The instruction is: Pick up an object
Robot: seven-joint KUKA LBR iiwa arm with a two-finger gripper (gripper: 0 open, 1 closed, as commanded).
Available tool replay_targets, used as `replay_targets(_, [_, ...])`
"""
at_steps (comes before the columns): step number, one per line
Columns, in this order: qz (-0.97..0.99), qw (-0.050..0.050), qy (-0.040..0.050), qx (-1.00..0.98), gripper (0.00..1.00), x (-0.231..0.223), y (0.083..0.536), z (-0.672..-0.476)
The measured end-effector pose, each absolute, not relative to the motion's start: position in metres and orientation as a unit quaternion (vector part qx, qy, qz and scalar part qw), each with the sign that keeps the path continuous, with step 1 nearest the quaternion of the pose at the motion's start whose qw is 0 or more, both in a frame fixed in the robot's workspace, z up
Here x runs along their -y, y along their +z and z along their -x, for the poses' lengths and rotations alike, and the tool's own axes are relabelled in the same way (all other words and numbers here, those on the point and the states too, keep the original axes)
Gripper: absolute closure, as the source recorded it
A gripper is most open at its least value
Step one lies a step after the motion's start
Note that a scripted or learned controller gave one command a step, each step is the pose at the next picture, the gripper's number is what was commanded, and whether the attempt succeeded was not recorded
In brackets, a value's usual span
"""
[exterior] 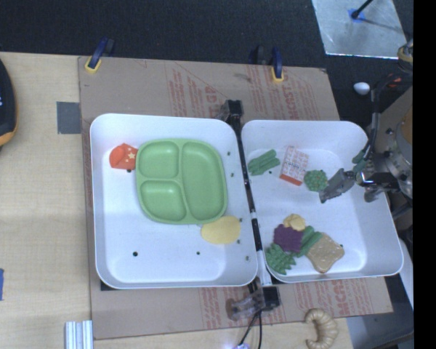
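From above the bench, the gripper [339, 186] hangs low over the right bin [349, 133], reaching in from the right edge, its dark fingertip end pointing down and left. Just beside that tip, up and to the left, lies a small green broccoli piece [316, 179], close enough that whether the two touch cannot be told. Nothing shows between the fingers, and their spread is too dark and small to judge.

Left of the broccoli sits a white card with red print [294, 165], and farther left a green bean-like piece [262, 162] near the bin's inner wall. Well below the gripper, toward the bin's front, a cluster gathers: a purple piece [288, 237] with a small yellow piece [295, 222] on top, a green leafy piece [279, 258] and a tan slice of bread [324, 254].

The left bin [109, 195] holds a green divided plate [182, 180], a red piece [123, 156] touching its left rim and a yellow piece [221, 230] at its lower right corner.

The arm itself is cut off at the right edge, only its wrist parts visible.
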State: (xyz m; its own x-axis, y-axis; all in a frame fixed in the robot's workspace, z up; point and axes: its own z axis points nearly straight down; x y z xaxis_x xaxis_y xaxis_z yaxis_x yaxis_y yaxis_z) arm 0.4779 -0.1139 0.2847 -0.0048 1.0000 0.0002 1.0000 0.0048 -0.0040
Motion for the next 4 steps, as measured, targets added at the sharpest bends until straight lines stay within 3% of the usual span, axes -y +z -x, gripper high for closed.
replay_targets(1, [0.705, 0.004, 0.0042, 0.709, 0.0, 0.139, 0.14, -0.557])
replay_targets(2, [0.706, -0.001, -0.0005, 0.708, 0.0, 0.201, 0.092, -0.629])
replay_targets(3, [0.705, -0.005, -0.0015, 0.709, 0.0, 0.161, 0.097, -0.595])
replay_targets(4, [0.706, -0.003, -0.002, 0.708, 0.0, 0.214, 0.097, -0.627])
